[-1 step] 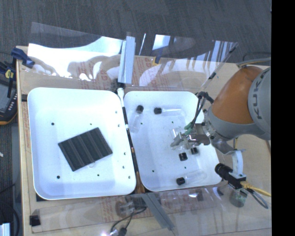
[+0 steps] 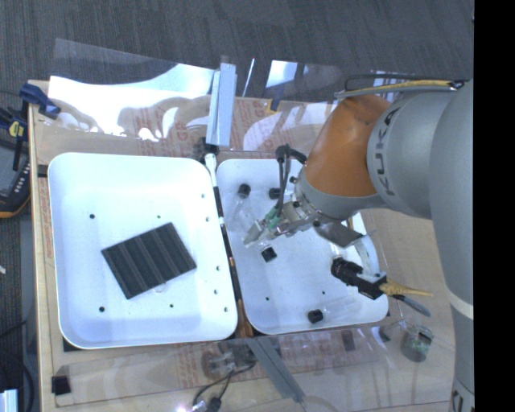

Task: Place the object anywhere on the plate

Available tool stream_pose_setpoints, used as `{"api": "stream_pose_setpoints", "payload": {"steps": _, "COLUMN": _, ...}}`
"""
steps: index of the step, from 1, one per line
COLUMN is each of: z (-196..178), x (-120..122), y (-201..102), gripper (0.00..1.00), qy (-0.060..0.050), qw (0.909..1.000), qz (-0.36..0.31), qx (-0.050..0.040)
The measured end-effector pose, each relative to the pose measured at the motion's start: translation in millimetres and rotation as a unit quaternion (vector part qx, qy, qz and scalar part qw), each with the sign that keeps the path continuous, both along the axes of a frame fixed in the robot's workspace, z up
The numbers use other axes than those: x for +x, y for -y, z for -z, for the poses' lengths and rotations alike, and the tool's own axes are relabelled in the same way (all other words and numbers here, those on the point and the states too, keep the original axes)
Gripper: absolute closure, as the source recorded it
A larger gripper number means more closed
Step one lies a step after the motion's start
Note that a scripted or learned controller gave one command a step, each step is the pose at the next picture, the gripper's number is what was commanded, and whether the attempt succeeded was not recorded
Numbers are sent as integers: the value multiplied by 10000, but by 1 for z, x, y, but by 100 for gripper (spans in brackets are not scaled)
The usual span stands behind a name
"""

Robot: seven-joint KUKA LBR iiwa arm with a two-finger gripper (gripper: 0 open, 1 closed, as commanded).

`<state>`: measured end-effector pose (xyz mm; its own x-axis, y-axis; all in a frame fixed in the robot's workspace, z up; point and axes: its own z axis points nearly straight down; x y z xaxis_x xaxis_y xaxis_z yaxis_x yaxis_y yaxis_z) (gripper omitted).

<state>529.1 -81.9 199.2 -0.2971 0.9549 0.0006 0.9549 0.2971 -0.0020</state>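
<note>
— Risk from here?
— Missing the small black block [image 2: 269, 254], loose in the right bin [image 2: 354, 322], just at 6 o'clock of the jaws. Easily nudged aside, or dropped short of the dark ribbed plate [image 2: 149, 259], away at 9 o'clock in the left bin [image 2: 56, 241]. Jaws released or clenched: impossible to tell.
— Surface, room?
— Brown, cluttered surface [image 2: 406, 249]; grey carpet [image 2: 121, 24] beyond at 12 o'clock.

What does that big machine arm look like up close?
The arm is thick, rounded and grey, with a broad orange band near the wrist and raised KUKA lettering on its casing. A thin black cable loops beside the wrist. Its gripper is a small metal piece.
</note>
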Motion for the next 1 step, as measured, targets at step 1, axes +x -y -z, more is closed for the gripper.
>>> {"api": "stream_pose_setpoints", "payload": {"steps": 1, "z": -68, "x": 79, "y": -61, "gripper": 100, "qy": 4, "qw": 9994, "qz": 333, "qx": 1}}
